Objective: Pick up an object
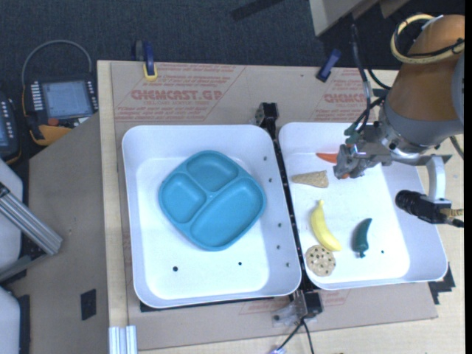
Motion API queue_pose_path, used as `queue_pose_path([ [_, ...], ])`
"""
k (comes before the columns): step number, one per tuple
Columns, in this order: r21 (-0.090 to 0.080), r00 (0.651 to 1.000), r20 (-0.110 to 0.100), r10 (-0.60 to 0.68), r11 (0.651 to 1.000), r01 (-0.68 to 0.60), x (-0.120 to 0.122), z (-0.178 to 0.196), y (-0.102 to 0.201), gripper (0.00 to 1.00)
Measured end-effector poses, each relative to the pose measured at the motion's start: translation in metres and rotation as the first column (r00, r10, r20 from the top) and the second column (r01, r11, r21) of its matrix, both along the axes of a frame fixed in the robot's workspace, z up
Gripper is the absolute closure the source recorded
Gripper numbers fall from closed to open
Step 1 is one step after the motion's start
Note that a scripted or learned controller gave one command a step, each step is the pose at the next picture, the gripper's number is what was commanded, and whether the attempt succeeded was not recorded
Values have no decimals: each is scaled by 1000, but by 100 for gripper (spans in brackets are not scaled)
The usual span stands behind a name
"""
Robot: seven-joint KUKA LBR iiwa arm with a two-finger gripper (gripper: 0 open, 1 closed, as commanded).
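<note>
Hovering my claw (348, 167) low in the right bin (413, 268), I can't tell how it's set. It hangs by an orange carrot (327, 155) and a tan cone (310, 178); banana (323, 227), cookie (320, 259) and green pepper (361, 237) lie nearer me.

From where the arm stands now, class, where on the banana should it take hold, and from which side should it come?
Probably the banana's middle, coming straight down from above. It lies flat in the right bin, curved, running lengthwise from upper left to lower right. Set the tool across its narrow width. The cookie crowds its lower end, so stay above that.
</note>
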State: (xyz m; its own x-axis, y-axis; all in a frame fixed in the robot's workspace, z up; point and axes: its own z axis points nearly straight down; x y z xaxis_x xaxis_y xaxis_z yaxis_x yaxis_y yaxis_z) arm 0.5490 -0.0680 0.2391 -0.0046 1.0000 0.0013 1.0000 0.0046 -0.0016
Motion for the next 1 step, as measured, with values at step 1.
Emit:
queue_pose_path([
  [1, 1, 1000, -2, 2, 1000, -2, 11, -13, 56, 100],
])
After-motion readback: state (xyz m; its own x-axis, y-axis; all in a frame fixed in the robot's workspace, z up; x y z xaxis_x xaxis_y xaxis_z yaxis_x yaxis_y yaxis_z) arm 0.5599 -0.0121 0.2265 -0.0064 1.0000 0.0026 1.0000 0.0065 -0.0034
